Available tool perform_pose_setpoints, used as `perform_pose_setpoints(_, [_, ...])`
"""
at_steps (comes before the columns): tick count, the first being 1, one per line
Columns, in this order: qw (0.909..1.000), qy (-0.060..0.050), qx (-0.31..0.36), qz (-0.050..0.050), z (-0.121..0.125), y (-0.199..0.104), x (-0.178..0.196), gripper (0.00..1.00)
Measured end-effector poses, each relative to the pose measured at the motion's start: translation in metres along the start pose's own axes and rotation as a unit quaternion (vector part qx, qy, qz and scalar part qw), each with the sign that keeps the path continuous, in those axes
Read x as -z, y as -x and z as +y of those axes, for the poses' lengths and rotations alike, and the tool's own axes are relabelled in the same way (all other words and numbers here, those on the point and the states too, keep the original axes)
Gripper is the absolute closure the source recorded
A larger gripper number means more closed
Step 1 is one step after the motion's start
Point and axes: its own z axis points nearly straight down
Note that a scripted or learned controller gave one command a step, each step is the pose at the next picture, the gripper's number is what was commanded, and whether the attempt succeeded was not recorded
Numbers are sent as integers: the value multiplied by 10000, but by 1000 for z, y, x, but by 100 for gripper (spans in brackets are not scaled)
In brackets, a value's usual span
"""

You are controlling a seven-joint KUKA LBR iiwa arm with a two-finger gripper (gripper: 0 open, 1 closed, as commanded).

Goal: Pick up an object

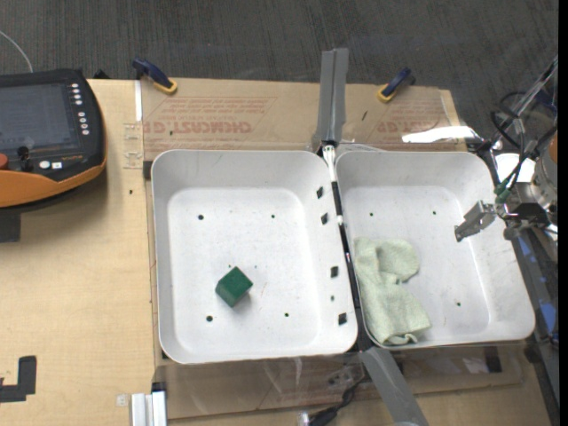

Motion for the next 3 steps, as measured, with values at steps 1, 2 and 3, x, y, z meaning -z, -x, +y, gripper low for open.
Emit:
perform_pose_setpoints(1, [10000, 2, 7, 0, -16, 1, -27, 0])
perform_pose_setpoints(2, [9941, 18, -1083, 7, -31, -77, -142, 0])
perform_pose_setpoints(3, [9984, 9, -567, -6, 61, -115, -42, 0])
